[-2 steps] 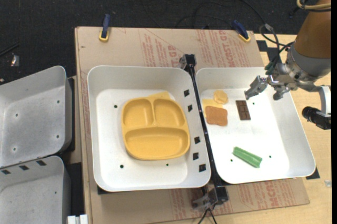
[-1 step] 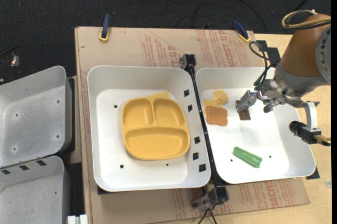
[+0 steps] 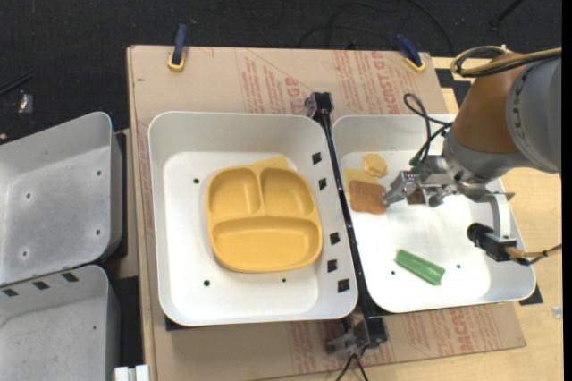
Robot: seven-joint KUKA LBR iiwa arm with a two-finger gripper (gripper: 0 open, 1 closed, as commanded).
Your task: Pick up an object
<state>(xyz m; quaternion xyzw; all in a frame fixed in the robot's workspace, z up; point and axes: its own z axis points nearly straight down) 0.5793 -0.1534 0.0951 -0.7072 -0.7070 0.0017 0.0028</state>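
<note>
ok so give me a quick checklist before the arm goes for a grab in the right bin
1. Target in reach: the flat brown toast-like piece lies in the right white bin, right beside the pincer: ok.
2. Pincer over the target: its tip is at the brown piece's right edge, not centred: not ok.
3. Anything held already: cannot tell.
4. Crowding: the small yellow lump sits just above the brown piece, close to it: not ok.
5. Spare target: the green oblong block lies apart, near the bin's front: ok.
6. Yellow divided plastic plate is in the left bin, out of the way: ok.
</note>
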